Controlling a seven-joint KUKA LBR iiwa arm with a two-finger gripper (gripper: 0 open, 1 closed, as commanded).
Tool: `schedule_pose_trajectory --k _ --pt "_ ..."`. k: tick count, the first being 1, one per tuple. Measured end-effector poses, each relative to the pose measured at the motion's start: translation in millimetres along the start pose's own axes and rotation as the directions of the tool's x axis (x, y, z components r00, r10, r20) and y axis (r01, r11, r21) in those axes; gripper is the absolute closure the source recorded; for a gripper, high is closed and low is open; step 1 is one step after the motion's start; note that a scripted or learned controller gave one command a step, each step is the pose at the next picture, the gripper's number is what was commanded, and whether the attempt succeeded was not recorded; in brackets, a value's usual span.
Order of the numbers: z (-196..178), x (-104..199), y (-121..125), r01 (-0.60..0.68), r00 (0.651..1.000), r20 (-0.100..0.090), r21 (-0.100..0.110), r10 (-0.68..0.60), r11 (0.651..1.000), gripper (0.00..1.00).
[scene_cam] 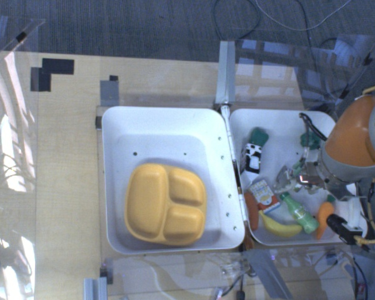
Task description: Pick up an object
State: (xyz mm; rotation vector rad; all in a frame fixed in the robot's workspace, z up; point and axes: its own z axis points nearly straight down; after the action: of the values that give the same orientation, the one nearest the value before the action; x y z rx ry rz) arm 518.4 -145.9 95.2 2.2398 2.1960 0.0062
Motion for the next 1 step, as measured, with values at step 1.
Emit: schedule_pose_trajectory --k 1 --pt "-69.1 -17.8 18.1 0.283 0.959 0.001 -0.001 -0.283 0.959 0.0"
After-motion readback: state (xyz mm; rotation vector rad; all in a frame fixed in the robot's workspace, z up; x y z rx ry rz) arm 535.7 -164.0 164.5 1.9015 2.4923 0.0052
